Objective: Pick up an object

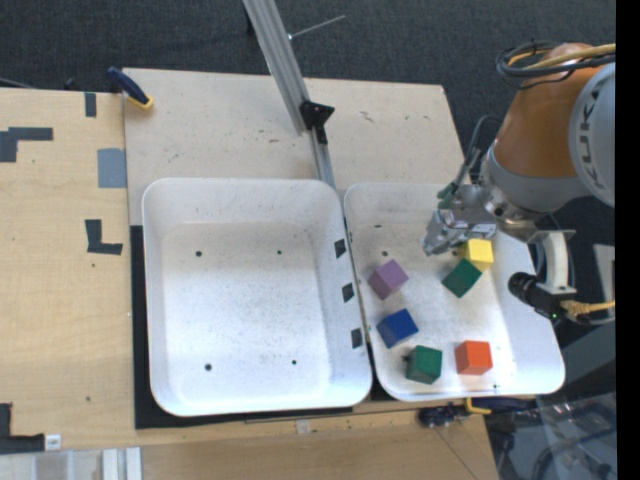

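Note:
The right bin [400, 208] holds several small blocks: a purple one [387, 278], a blue one [397, 327], a dark green one [424, 363], an orange one [474, 357], a green one [461, 278] and a yellow one [480, 252]. My gripper [447, 234] hangs low over the bin's upper right part, just left of the yellow block and above the green one. I see no block between its fingers.
The left bin [240, 298] lies beside the right one, sharing a middle rim. A slanted metal rail [285, 63] crosses the bench from the top down to the bins' junction. The arm's orange band [545, 118] and cables fill the right side.

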Available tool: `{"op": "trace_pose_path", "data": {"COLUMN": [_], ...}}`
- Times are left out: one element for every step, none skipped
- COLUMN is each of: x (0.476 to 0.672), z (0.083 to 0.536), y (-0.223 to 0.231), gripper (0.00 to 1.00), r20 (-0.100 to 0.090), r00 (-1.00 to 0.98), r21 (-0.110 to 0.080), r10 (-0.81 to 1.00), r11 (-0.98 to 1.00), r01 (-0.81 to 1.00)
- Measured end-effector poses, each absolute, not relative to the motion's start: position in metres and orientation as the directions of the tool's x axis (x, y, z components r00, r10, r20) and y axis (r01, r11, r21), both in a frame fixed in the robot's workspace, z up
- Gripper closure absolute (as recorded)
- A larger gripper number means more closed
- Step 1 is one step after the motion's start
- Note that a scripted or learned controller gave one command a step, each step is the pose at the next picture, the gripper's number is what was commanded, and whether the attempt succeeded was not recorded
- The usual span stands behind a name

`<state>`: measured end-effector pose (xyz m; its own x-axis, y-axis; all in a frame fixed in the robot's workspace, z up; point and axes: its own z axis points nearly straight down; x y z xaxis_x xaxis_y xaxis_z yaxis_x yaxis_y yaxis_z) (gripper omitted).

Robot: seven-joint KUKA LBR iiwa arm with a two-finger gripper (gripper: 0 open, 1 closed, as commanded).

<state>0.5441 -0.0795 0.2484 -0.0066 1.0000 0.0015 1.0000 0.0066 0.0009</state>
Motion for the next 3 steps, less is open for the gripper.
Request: {"op": "trace_pose_path", "data": {"x": [0.571,0.59,0.621], "z": [0.236,0.239,0.241], "y": [-0.036,0.004,0.058], "gripper": [1.0,1.0,1.0], "r20": [0.0,0.001,0.002], "r00": [-0.006,-0.005,-0.007], "r21": [-0.001,0.0,0.0], "r10": [1.0,1.0,1.0], "r11": [0.006,0.005,0.007], "r01": [1.0,1.0,1.0]}}
